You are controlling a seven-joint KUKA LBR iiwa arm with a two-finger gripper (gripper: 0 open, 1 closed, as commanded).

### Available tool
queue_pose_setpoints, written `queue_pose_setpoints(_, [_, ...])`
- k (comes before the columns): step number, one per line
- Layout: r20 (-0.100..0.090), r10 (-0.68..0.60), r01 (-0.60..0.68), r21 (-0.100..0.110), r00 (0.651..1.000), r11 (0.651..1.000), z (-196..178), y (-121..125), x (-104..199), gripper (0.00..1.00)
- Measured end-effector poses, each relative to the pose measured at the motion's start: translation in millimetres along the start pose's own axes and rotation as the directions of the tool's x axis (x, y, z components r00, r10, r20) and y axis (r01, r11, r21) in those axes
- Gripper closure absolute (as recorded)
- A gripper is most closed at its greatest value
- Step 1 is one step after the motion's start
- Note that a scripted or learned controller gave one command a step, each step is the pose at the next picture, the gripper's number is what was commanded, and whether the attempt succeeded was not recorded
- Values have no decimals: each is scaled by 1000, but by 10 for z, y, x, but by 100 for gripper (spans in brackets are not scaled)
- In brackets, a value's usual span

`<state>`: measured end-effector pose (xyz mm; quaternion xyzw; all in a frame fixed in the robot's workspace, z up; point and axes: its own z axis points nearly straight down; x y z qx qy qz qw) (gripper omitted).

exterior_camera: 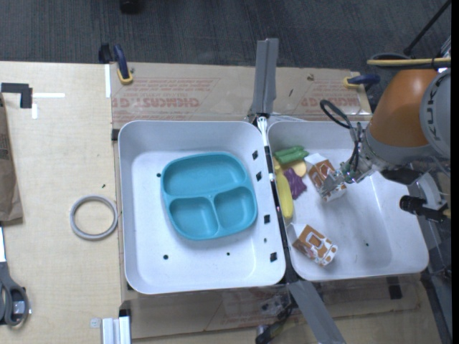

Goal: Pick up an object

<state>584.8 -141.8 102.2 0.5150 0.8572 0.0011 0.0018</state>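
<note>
My gripper (332, 185) hangs low in the right bin (373, 260), near its back left part. Its tip is right against an orange-and-white patterned packet (319, 170); whether it grips the packet is unclear. A second patterned packet (314, 244) lies toward the bin's front. Along the left wall lie a green item (290, 154), a purple item (295, 180) and a yellow banana-like piece (285, 195).
The left bin (143, 264) holds a teal divided plate (209, 195). On the bench to the left lie a tape ring (94, 216) and scissors (11, 303). The arm's orange band (401, 110) looms over the right bin's back right corner.
</note>
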Motion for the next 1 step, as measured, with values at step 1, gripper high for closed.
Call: queue_pose_setpoints(1, [-1,127,-127,4,992,992,-890,657,696,100])
